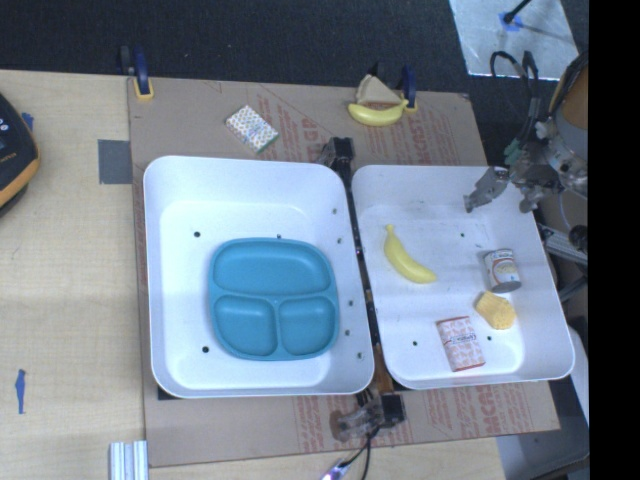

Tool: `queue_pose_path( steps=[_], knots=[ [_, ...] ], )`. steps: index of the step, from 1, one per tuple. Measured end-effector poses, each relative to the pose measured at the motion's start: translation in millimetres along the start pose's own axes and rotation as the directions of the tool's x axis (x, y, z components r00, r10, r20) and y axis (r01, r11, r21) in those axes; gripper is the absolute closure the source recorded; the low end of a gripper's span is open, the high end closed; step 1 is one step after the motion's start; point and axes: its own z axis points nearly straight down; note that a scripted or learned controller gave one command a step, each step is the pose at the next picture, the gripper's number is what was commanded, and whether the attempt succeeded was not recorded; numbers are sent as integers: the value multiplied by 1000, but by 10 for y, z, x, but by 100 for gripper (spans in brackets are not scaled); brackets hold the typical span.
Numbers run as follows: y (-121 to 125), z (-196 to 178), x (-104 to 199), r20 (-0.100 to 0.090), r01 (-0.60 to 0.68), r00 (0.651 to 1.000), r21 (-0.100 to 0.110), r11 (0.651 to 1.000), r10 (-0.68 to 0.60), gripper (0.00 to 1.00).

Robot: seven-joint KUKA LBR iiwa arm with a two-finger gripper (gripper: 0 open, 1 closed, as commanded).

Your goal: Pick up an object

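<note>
Camera view, gripper: the gripper [505, 190] is hanging over the upper right corner of the right bin [420, 368], its two fingers standing apart with nothing between them.

Camera view, candidates: four things are lying in the right bin, namely a banana [408, 258], a small can [502, 269], a yellow sponge-like block [495, 310] and a red-and-white packet [460, 343].

Camera view, nearest thing: the small can is sitting at about six o'clock from the gripper, nearer to it than anything else in the bin but clearly apart from it.

Camera view, banana bearing: the banana is lying at about eight o'clock from the gripper, farther off than the can.

Camera view, banana long axis: it is running from eleven o'clock to five o'clock, stem end toward the bin's upper edge, so I judge the fingers would need to close across that line.

Camera view, block and packet: both are lying beyond the can, at about six and seven o'clock.

Camera view, left bin: the left bin [175, 183] is holding a blue divided plate [272, 298], well apart from the gripper at about nine o'clock.

Camera view, stage: nothing is being held, so I judge the approach as not yet begun.
</note>
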Motion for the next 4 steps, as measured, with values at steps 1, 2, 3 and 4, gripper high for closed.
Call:
queue_pose_path(
  steps=[1,2,3,4],
  knots=[
    [162,543,889,-1,1,1000,1,1000,-1,0],
    [47,1196,961,1,0,1000,3,1000,0,0],
    [-34,1188,980,0,-1,1000,3,1000,1,0],
    [-151,1188,959,0,0,1000,2,1000,0,0]
  ],
)
